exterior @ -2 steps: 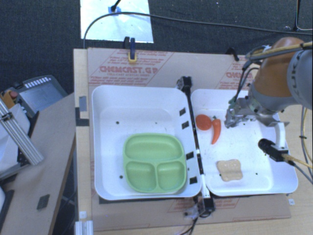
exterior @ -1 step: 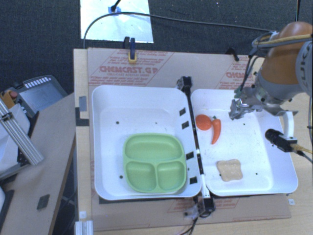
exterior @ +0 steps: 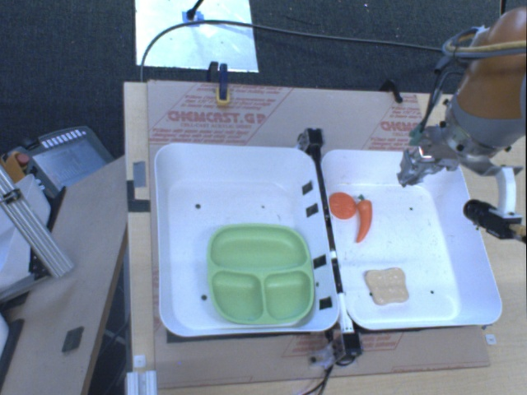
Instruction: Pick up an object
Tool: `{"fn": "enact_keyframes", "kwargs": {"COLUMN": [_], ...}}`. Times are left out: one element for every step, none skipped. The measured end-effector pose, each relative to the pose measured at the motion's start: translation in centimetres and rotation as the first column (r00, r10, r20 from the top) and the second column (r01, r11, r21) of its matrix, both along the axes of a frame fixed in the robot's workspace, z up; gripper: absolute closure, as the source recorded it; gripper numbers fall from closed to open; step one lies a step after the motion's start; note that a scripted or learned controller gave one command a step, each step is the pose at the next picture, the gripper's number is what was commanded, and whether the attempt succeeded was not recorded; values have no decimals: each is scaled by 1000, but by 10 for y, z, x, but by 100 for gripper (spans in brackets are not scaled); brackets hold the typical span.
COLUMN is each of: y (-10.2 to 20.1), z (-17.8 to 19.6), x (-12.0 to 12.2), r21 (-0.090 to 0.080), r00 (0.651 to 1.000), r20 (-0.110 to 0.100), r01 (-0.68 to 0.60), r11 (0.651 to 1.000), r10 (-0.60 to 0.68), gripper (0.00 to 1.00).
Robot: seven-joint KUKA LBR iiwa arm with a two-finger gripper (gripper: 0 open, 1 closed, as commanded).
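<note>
Carrot (exterior: 363, 220) (orange, toy-like) lies in the right bin (exterior: 461, 303), touching a red tomato (exterior: 342, 206) near the divider, with a tan bread slice (exterior: 387, 286) nearer the front edge. Gripper (exterior: 409, 175) hovers over the bin's rear area, well apart from all three items; finger state cannot be determined. Left bin (exterior: 181, 179) contains a green sectioned plate (exterior: 260, 272).

Glossy white plastic bins (exterior: 247, 159), matt green plastic tray (exterior: 260, 271), cardboard underlay (exterior: 272, 112).
</note>
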State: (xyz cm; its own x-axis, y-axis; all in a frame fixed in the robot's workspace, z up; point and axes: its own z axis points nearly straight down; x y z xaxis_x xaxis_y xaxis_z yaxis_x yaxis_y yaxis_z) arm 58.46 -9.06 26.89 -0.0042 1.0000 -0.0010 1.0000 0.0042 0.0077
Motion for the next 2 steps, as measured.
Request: {"fn": "enact_keyframes", "kwargs": {"y": [55, 109], "z": [3, 2], "x": [2, 1], "r21": [3, 2], "r00": [1000, 1000], "r20": [-5, -6], "r01": [-6, -5], "r11": [1000, 1000], "r10": [6, 5], "gripper": [100, 100]}}
